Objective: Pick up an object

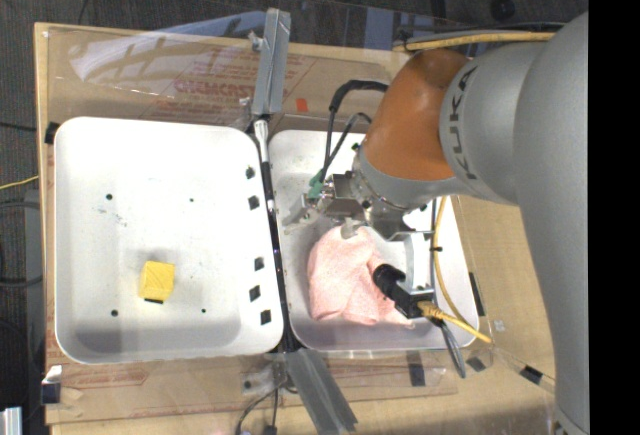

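arm (520, 103) cut off right | pink cloth (340, 283) partly hidden under arm

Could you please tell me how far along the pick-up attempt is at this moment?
Done: the arm has reached over the right bin. In hand: its end effector sits low at the top edge of the pink cloth. Left: lifting something clear; the yellow block lies untouched in the left bin.

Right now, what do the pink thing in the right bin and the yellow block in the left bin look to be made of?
The pink cloth looks like soft fabric, matte, with crumpled folds. The yellow block looks like foam or sponge, matte with squared edges; it could be plastic. The left bin seems to be smooth white plastic, faintly glossy.
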`<control>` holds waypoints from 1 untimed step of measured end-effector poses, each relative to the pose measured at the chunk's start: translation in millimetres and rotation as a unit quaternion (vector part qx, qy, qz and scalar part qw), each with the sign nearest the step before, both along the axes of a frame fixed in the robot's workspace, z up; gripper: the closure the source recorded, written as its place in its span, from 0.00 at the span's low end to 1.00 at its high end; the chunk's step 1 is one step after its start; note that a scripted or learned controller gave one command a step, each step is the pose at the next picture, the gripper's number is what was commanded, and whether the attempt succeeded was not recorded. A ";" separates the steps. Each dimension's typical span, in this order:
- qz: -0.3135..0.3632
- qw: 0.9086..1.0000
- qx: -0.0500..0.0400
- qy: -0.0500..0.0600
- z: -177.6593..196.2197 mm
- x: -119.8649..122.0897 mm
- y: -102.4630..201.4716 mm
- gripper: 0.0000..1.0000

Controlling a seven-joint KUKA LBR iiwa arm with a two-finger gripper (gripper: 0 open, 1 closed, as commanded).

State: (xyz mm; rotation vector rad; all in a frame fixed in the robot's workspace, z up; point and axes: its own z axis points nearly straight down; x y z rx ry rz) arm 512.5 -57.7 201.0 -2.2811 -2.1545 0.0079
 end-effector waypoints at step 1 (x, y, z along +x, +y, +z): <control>-0.013 1.000 0.000 -0.002 -71.1 24.5 -26.8 0.00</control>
